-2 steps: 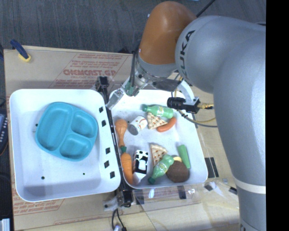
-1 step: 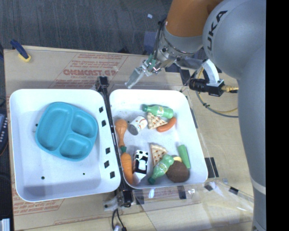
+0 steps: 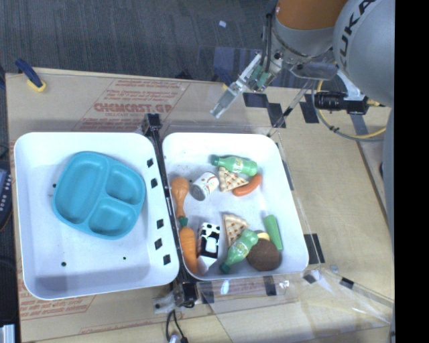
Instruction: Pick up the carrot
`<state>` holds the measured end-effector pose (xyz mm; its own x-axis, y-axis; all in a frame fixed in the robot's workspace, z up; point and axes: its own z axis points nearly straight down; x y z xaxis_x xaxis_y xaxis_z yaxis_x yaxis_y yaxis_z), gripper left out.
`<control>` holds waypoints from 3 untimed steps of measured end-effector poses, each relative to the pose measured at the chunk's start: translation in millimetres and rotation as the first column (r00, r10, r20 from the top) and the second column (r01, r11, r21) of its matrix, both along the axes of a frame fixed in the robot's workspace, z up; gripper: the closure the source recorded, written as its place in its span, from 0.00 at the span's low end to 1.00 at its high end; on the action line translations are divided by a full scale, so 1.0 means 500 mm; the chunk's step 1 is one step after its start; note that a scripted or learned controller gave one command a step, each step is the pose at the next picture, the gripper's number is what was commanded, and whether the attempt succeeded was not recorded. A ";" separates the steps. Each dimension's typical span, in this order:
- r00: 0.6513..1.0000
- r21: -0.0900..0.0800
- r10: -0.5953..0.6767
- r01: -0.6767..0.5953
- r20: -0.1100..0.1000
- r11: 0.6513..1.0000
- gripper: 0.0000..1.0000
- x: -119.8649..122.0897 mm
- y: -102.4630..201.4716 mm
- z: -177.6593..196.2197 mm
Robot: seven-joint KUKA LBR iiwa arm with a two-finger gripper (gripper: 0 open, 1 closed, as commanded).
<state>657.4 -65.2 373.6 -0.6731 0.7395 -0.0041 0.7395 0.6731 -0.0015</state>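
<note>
While the pincer (image 3: 231, 99) hangs above the table beyond the right bin's (image 3: 288, 194) far rim, fingers too blurred to tell apart or together, the carrot (image 3: 188, 248) lies down-left of it against the bin's left wall, long axis near-to-far

Orange carrot (image 3: 188, 248), blue tray (image 3: 99, 194), white bins (image 3: 40, 281), green bottles (image 3: 235, 163), black & white carton (image 3: 209, 242), brown ball (image 3: 264, 256), orange arm band (image 3: 305, 17)

High fixed camera, slanting down on both bins (image 3: 161, 201)
</note>
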 end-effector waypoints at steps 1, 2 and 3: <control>0.986 0.000 0.166 -0.166 0.001 0.986 0.00 -0.006 -0.081 0.080; 0.960 -0.001 0.278 -0.278 0.000 0.960 0.00 -0.020 -0.212 0.184; 0.908 0.006 0.419 -0.419 -0.004 0.908 0.00 -0.017 -0.288 0.132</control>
<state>649.0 -209.3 439.4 -0.9212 0.3890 0.0027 0.3890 0.9212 -0.0005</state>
